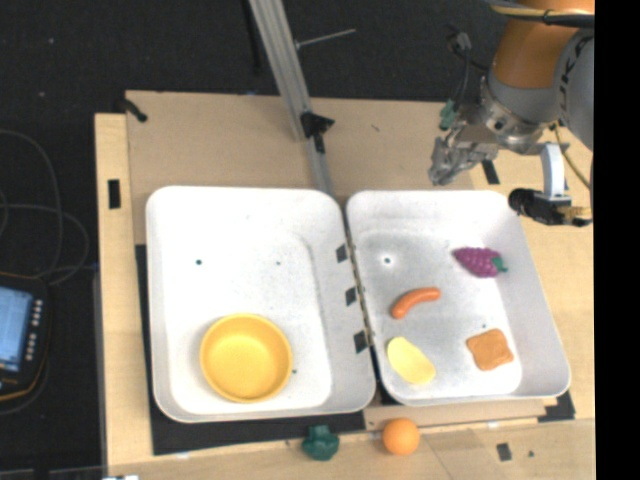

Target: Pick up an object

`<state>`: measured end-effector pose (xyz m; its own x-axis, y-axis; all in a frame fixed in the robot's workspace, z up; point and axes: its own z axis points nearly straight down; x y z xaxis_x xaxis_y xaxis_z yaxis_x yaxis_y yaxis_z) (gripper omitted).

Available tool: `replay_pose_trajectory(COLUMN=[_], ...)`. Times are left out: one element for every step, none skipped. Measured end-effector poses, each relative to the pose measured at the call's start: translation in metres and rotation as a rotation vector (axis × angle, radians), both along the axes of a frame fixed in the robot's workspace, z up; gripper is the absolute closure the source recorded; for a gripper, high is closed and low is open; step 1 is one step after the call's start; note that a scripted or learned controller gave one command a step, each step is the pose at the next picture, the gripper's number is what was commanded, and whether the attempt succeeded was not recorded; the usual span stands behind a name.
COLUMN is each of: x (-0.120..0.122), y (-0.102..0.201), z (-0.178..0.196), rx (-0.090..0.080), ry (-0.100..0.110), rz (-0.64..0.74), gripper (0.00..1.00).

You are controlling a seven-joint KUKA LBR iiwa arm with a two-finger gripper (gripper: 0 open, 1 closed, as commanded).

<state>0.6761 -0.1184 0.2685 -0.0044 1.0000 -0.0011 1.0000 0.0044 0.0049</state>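
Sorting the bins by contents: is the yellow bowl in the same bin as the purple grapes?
No. The yellow bowl sits in the left bin, the purple grapes in the right bin.

floor point(60, 48): dark, black cables looped at left | counter point(220, 148): pale wood board | metal post point(285, 68): slanted, rising from counter's far side | screen device point(18, 333): left edge, lit

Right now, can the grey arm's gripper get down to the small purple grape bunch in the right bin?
Probably yes. The gripper hangs above the right bin's far rim, and the purple grape bunch lies apart from the orange sausage, with nothing over it.
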Motion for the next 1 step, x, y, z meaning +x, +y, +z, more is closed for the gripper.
replay_pose_trajectory(x=[-0.0222], y=[0.0493], z=[0.0004], rx=[0.0], ry=[0.004], rz=[-0.003], gripper=[1.0])
